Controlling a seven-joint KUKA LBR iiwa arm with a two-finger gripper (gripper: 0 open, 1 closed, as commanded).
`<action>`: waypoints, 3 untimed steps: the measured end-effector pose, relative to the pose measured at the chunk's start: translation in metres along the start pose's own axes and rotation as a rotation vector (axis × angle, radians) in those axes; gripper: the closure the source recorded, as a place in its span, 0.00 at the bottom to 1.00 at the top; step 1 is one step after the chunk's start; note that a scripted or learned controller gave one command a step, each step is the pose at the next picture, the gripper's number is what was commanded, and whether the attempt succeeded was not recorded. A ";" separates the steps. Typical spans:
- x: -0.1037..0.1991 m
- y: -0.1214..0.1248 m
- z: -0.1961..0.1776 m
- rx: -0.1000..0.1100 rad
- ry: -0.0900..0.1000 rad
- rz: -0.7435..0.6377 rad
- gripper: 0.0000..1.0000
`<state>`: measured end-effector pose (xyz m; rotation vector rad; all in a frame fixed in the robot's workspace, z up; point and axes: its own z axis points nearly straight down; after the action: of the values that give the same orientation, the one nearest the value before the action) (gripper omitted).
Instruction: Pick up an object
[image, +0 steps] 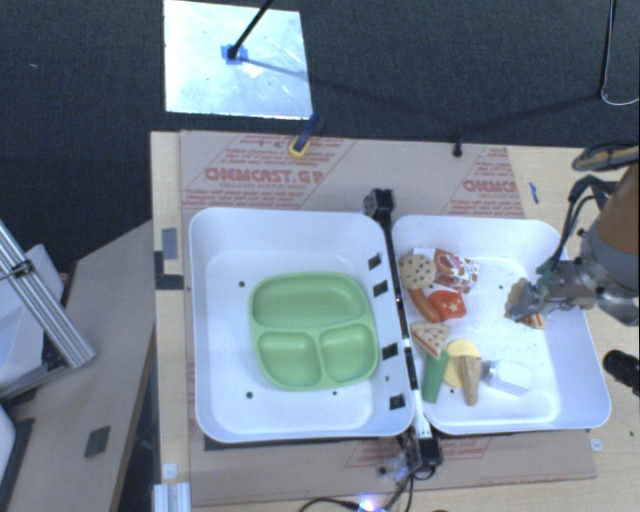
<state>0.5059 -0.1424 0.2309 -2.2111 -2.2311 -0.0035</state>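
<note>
The end effector (527, 303) is hanging low over the right bin (580, 385), at its right side. A small brown and orange piece (533, 318) is lying right at its tip, but whether it is clenched on that piece or released I cannot tell. The other toy foods are sitting to its left: a cookie (415, 270), a red piece (446, 304), and an ice cream cone (465, 366) whose long axis is pointing toward the near wall. The green tray (310, 330) is resting in the left bin (225, 300).
</note>
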 end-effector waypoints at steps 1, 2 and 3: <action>0.058 0.004 0.002 0.000 0.000 -0.001 1.00; 0.074 -0.010 0.017 0.001 -0.001 0.002 1.00; 0.074 -0.007 -0.004 -0.002 -0.002 0.002 1.00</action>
<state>0.4985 -0.0684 0.2351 -2.2162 -2.2307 -0.0036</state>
